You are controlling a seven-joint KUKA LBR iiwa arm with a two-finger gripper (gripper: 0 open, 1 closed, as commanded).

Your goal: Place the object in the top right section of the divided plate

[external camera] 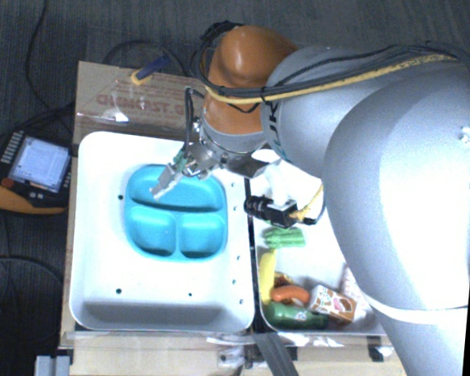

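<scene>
Gripper poised over the blue divided plate — aiming for its top section; grip state I cannot tell.

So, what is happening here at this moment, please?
A grey robot arm reaches from the right over the left white bin, where a blue divided plate lies. Its gripper hangs over the plate's upper section. Whether it holds anything is too small to tell. The right bin holds toy food: a green piece, a yellow one, an orange one, a dark green one and a small carton.
</scene>
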